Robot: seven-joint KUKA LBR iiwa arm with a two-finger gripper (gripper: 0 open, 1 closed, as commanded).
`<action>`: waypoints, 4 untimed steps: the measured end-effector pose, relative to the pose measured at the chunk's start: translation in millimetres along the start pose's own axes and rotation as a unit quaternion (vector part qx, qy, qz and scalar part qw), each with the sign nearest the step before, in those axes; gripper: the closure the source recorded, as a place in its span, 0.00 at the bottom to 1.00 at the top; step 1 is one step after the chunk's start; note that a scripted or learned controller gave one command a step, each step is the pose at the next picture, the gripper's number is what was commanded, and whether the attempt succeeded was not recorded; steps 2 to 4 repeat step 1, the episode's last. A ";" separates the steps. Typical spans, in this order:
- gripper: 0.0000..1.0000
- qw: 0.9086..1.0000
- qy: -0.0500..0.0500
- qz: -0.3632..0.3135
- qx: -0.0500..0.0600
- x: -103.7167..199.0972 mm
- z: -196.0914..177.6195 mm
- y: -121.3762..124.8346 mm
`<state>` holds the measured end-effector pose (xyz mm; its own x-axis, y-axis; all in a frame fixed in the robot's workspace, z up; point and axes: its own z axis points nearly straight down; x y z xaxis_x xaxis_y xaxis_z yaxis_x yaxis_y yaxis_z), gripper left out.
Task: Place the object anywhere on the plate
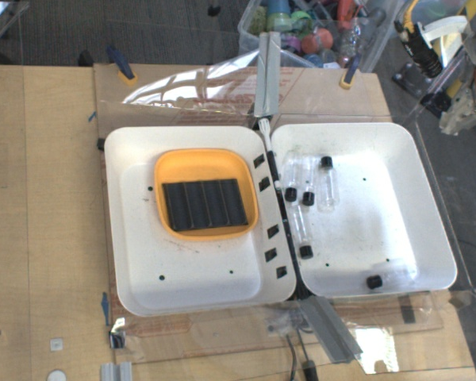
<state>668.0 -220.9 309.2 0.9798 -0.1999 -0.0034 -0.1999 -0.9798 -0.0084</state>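
Bench's left bin (135, 284) holds plate (168, 165) bearing object (204, 204).

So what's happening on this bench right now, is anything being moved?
Nothing is being handled at this instant. In the left bin sits an orange plate, and a black ridged block already lies flat on it, so the placing job looks done. The right bin holds several clear tubes with black caps, lying loose near its left side, plus one small black piece near the front edge.

Wooden bench (40, 213) against dark floor (143, 22); toy-filled clear tub (325, 14) behind.
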 end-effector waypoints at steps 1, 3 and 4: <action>1.00 1.000 0.000 -0.001 0.000 0.2 -35.2 -1.7; 1.00 1.000 0.000 -0.001 0.000 0.2 -35.2 -1.7; 1.00 1.000 0.000 -0.001 0.000 0.2 -35.2 -1.7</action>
